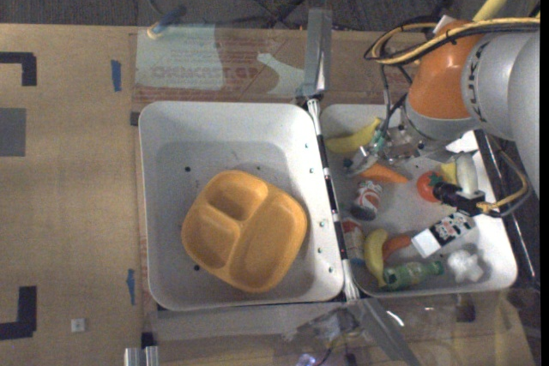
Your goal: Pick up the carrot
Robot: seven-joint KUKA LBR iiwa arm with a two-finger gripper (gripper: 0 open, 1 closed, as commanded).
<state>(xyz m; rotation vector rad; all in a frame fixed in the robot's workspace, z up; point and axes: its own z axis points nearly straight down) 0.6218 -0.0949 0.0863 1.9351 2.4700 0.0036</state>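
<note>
The carrot (387,176) is a small orange wedge lying in the right bin (502,270), in its upper left part. My gripper (375,157) hangs just above and to the left of the carrot's thick end, close to it or touching it. The arm's orange band and grey wrist cover the bin's upper right part.
Around the carrot lie a banana (354,139), a red and white can (367,199), a red tomato (428,186), a second banana (375,255), a green bottle (413,273) and a black and white carton (445,231). A yellow divided plate (244,229) sits in the left bin (171,133).
</note>
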